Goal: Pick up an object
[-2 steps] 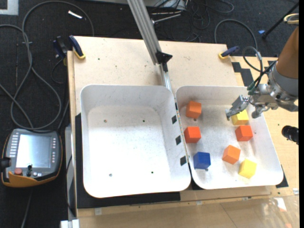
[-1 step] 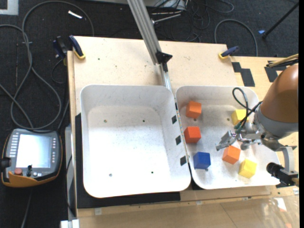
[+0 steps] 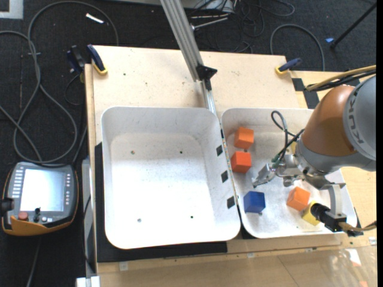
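The grey arm (image 3: 338, 130) reaches into the right bin (image 3: 263, 231). Its gripper (image 3: 263, 176) sits over the bin's middle, with nothing visibly held. Whether it is open or closed cannot be told from this angle. An upper orange cube (image 3: 244, 137) and a lower orange cube (image 3: 241, 161) lie near the divider. The lower one is just left of the gripper. A blue cube (image 3: 254, 202) rests below the gripper. A third orange cube (image 3: 298, 198) lies to the right, touching a yellow block (image 3: 309, 215).
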